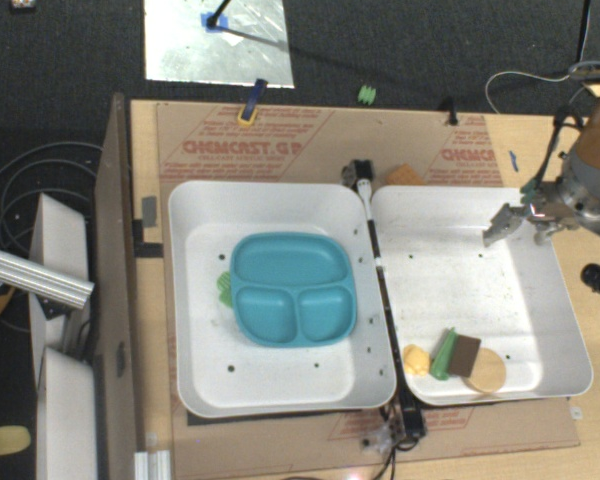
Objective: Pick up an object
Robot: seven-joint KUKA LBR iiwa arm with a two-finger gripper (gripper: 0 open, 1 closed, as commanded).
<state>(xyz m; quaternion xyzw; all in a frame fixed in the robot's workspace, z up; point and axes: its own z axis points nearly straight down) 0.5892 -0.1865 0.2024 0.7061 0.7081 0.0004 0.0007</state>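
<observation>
In the right bin point(540, 298), a small cluster of objects lies near the front edge: a pale yellow lump point(415, 359), a green stick-like piece point(443, 356) leaning across it, a dark brown block point(465, 355), and a tan round disc point(486, 370) partly under the block. They touch one another in a row.

The end effector point(507, 224) hangs over the rear right part of the same bin, well apart from the cluster; whether it is apart or together cannot be told, and nothing is seen in it.

The left bin point(195, 268) holds a turquoise divided tray point(292, 286) with three compartments, and a green piece point(224, 287) peeks out at its left edge.

The worktop point(310, 138) is covered with brown board printed in red with "CHEMCAST GP", readable behind the left bin and partly repeated behind the right one.
</observation>
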